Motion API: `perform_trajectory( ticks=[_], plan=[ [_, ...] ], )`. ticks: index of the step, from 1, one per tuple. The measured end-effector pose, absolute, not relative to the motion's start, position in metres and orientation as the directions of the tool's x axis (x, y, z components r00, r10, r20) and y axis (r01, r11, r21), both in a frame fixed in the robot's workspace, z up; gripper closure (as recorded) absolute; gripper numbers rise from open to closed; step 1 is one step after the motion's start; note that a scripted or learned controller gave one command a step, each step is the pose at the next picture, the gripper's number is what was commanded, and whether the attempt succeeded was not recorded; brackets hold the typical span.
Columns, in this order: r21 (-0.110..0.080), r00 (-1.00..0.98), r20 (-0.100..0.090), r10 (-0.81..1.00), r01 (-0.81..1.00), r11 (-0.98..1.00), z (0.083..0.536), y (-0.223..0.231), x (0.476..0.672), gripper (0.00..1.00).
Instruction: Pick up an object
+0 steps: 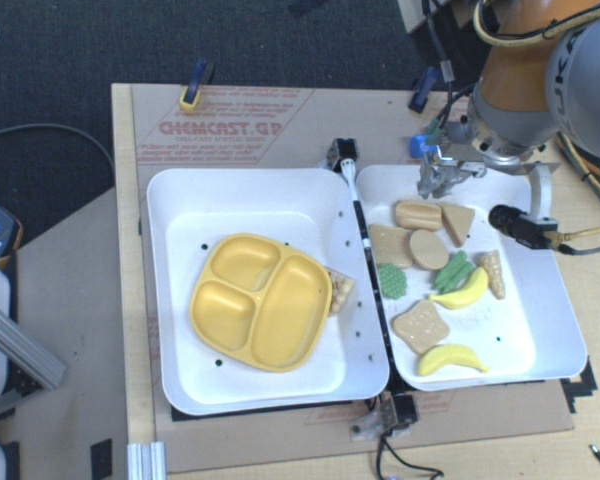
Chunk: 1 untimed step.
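Table (230,118) on dark carpet; two bins, yellow tray (260,301) left. End effector (440,180) upper right, above tan block (418,214); spread or pressed together, cannot tell.

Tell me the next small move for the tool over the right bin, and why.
Probably a short descent straight down: the tool hangs at the far end of the right bin, just above the tan loaf-shaped piece, with nothing between its fingers that I can see. That piece lies nearest beneath it.

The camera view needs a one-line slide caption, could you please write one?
Grey-and-orange arm's gripper hovers over the right white bin of toy foods; a yellow divided plastic plate sits in the left white bin.
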<state>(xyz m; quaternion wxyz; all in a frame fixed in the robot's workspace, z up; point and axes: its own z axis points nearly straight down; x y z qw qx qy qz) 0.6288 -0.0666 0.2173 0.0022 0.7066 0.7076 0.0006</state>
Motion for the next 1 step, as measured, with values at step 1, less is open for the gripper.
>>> perform_trajectory(
  ticks=[1],
  plan=[
    [-0.002, 0.001, 0.000, 1.000, 1.000, -0.001, 0.2191, -0.0729, 0.6188, 1.00]
  ],
)
